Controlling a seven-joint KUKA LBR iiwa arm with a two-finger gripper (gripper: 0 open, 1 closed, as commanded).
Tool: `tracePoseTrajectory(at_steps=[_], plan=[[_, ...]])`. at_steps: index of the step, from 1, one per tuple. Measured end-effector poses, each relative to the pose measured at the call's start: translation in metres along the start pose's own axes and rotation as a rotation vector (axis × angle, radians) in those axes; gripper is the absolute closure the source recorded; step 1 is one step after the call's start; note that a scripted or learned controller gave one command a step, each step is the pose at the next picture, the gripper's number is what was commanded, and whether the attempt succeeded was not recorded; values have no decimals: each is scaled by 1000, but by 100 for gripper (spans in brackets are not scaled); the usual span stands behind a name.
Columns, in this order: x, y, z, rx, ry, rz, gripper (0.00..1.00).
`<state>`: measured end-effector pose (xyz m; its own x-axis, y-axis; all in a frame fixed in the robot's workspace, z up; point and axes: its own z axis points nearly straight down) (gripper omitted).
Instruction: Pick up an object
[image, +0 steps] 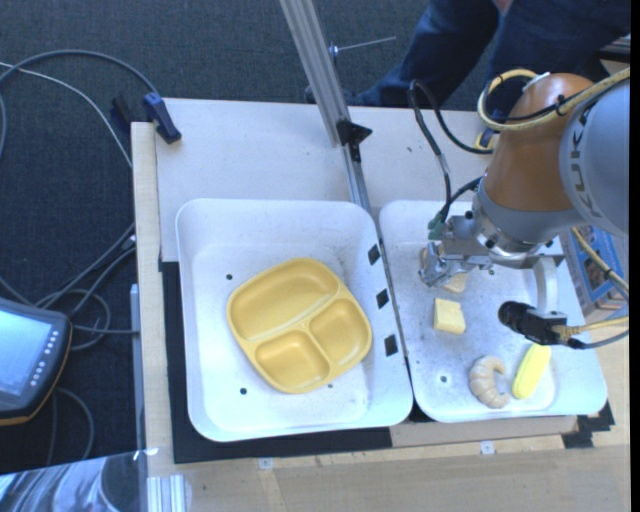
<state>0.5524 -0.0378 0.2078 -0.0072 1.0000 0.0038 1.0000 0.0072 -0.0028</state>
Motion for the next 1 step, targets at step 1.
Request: tracePoseTrajectory(at_steps=[1], plan=[[62, 9, -5, -4, -1, -1, 100]])
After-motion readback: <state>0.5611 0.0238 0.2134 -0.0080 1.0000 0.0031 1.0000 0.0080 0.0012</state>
